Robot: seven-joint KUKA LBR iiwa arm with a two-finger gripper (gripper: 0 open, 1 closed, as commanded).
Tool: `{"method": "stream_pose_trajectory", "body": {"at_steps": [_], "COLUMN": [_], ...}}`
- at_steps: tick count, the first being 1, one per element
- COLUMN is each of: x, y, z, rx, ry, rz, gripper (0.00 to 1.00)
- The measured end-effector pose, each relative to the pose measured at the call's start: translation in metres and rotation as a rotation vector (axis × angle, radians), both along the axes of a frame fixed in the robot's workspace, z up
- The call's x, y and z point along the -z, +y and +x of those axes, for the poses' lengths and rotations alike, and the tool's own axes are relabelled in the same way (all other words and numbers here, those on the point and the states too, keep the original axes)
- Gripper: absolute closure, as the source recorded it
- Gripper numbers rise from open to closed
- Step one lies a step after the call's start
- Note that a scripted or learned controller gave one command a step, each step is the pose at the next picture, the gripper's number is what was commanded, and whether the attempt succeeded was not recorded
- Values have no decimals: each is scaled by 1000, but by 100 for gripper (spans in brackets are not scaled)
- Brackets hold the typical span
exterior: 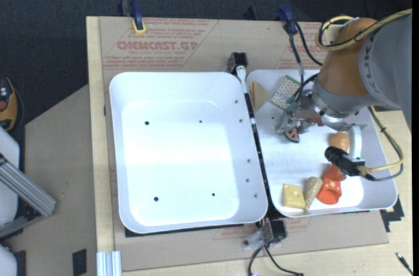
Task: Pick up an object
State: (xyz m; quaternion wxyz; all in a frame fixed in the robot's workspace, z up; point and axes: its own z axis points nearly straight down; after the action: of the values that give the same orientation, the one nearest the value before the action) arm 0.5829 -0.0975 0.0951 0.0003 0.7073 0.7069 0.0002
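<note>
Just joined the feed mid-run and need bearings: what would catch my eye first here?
The grey arm with its orange band reaches in from the right, its gripper low in the right bin. A red object and a yellow block cluster at that bin's near edge. The left bin lies alongside.

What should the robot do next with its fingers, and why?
Probably lift slowly. The gripper is low in the right bin, and something small and brownish sits at its tips. Whether it is gripped is unclear, so a small lift would show. The yellow piece and red piece lie apart, nearer the front.
</note>
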Motion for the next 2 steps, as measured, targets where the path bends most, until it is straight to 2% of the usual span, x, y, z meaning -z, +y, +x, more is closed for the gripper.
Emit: {"method": "stream_pose_trajectory", "body": {"at_steps": [1, 2], "x": [-96, -207], "y": [73, 51], "z": [20, 18], "rx": [-9, -1], "ry": [-12, -15], "rz": [3, -2], "gripper": [100, 100]}}
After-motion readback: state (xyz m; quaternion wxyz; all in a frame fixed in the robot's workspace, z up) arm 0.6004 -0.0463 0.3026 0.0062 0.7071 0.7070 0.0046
